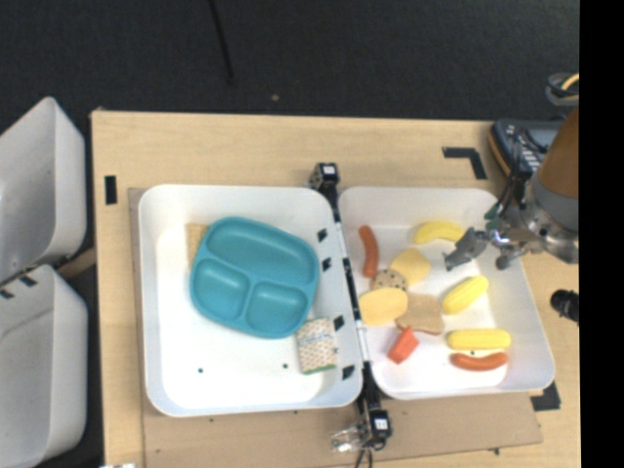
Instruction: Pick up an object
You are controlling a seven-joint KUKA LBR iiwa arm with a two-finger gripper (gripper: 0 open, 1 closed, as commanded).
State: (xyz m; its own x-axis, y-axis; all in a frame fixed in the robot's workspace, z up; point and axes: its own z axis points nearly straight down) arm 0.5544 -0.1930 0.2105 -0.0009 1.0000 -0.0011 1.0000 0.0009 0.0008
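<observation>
Two white bins sit side by side on the wooden worktop (244, 144). Left bin (171, 359): a teal divided plate (255, 276) lying flat, with a tan flat piece (195, 237) poking out from under its left edge, and a small speckled pale block (316, 345) near the bin's lower right corner.

Right bin (526, 359): toy food scattered around. A reddish sausage (369, 250) lies near the left wall, a yellow banana (438, 231) up top, and a pale yellow chunk (411, 265) just beside a dark speckled cookie (390, 280). Below them a yellow-orange round piece (382, 305) touches a tan toast-shaped piece (424, 312), with an orange-red wedge (402, 345) under that. On the right side there is a yellow lemon-like piece (465, 293), then a yellow oblong (478, 338) with a red sausage (478, 361) touching its lower edge.

The arm comes in from the right, and the tool (481, 245) hangs over the upper right part of the right bin, between the banana and the lemon-like piece. Its dark fingers (465, 249) look spread apart, nothing between them. No object lifted; all pieces rest on the bin floor.
</observation>
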